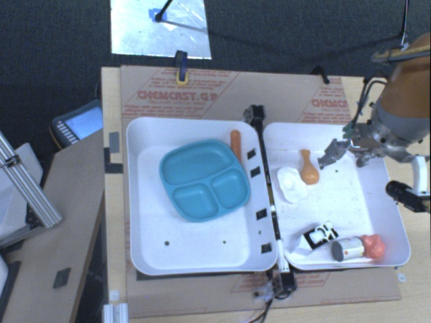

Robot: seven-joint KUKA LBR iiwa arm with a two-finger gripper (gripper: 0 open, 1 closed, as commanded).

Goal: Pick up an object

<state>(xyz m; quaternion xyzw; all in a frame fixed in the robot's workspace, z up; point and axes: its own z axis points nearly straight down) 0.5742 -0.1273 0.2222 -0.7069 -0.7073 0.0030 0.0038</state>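
In the right bin [377,200] lie an orange gourd-shaped toy [308,168], a white lump [291,184], a black-and-white item [320,235], a grey can [347,249] and a pinkish-red object [374,245]. My gripper [339,153] hangs over the upper part of that bin, just right of the orange toy and apart from it. Nothing shows in its grasp. The left bin [145,247] holds a blue divided plate [204,179] and an orange stick [235,142] at the plate's upper right.
The arm with its orange band [407,89] reaches in over the right bin's far right corner. A black clip strip [264,180] runs between the bins. A cable [367,99] hangs by the wrist. A foil sheet [160,19] lies beyond the bench.
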